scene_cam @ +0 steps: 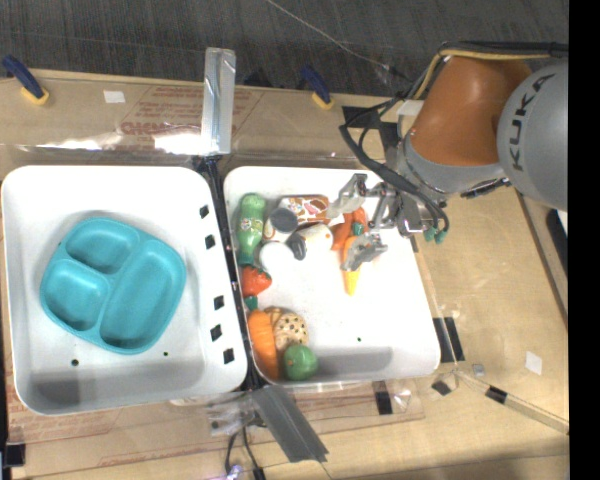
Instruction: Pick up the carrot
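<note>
Bench [500,298]: a tan work surface carrying two shallow white bins side by side, seen from above at a slant.
Arm [480,108]: grey KUKA iiwa with an orange band, reaching in from the right edge over the right bin's upper right corner.
Left bin [40,368]: sits directly left of the right bin, holding a teal divided plate [113,283].
Right bin [400,328]: the landmark; toy food crowds its left wall and upper middle.
Gripper [358,230]: poised over the right bin's upper middle, its two metal fingers closed on the carrot.
Carrot [352,260]: orange with a yellow tip, hanging point-down between the fingers, above the right bin's floor.
Other food: a green vegetable [251,220] at the right bin's upper left; an orange piece [263,340] and a green ball [300,361] at its lower left.
</note>
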{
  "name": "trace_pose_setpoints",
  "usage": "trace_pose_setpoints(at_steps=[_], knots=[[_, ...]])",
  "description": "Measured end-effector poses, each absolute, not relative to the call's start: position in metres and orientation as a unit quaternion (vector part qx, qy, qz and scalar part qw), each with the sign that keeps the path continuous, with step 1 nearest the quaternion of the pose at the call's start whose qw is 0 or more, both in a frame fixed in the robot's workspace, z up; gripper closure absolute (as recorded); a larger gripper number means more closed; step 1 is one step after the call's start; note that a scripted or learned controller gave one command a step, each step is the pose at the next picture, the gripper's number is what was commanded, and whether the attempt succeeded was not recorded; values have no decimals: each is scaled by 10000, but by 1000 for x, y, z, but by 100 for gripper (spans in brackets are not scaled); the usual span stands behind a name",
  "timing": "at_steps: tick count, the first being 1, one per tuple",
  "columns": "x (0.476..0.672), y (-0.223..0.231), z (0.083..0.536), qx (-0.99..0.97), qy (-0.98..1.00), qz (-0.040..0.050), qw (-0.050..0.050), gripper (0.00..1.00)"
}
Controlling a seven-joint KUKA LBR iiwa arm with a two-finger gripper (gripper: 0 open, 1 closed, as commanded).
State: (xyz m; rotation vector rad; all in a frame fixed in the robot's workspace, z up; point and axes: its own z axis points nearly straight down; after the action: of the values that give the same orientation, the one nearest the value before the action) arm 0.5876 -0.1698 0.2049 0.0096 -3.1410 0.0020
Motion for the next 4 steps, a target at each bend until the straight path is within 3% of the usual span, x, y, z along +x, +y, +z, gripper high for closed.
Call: trace_pose_setpoints(at_steps=[1,2,3,4], knots=[[600,-203,92,373,-9993,6,-10,0],[572,-173,92,388,-9992,-4,0,0],[574,-171,103,434,-9991,3,-16,100],[599,-172,286,885,-9961,27,-62,100]])
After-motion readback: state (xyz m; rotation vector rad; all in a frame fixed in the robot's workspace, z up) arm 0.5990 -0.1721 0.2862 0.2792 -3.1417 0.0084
